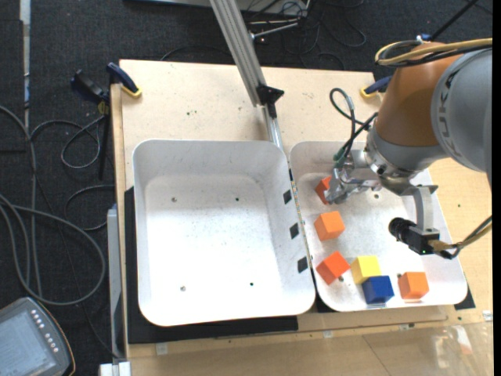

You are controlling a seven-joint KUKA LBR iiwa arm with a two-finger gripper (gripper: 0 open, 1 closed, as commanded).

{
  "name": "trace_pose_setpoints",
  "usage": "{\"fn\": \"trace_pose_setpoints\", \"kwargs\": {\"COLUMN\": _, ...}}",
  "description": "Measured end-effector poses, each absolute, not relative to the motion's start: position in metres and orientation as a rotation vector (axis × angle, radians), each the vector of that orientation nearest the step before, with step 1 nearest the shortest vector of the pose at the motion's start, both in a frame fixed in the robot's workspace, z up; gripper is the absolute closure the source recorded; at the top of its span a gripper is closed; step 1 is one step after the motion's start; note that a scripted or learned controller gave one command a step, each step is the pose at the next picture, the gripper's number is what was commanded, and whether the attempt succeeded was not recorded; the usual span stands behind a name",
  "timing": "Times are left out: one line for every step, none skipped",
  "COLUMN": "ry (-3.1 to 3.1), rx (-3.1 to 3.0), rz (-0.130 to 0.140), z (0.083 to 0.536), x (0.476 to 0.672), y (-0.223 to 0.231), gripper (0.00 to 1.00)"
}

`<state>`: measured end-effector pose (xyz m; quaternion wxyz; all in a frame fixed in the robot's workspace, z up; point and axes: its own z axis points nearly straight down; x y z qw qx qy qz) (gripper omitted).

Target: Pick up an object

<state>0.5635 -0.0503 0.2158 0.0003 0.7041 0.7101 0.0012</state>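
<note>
Six blocks lie in the right bin (442, 210), and you can check each against the tool (338, 193). Nearest the camera, a blue block (378, 289) sits well below the tool, touching a yellow block (365, 268) just above it. An orange block (413, 285) rests beside the blue one, toward the bin's right corner. On the other side of the yellow block, a red-orange block (333, 266) lies tilted, close to the bin's left wall.

Moving up, you find a second orange block (329, 225) just below the tool, apart from the others. At the tool itself, a red block (323, 188) sits against the tool's left side, partly hidden by it. You cannot tell from this view whether the tool is wide or narrow, nor whether the red block is between its parts.

Above the tool, the arm (438, 108) shows its orange band and grey body, with a black cable (348, 112) looping up from the wrist. To the tool's left, the left bin (145, 210) stands beside the right one on the desk (196, 100). Farthest off, a metal rail (239, 41) runs across the desk's far edge.
</note>
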Motion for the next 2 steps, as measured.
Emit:
{"fn": "trace_pose_setpoints", "kwargs": {"ry": 2.232, "rx": 2.212, "rz": 0.003, "z": 0.22, "x": 0.569, "y": 0.005, "gripper": 1.0}}
{"fn": "trace_pose_setpoints", "kwargs": {"ry": 2.231, "rx": 2.212, "rz": 0.003, "z": 0.215, "x": 0.586, "y": 0.059, "gripper": 1.0}}
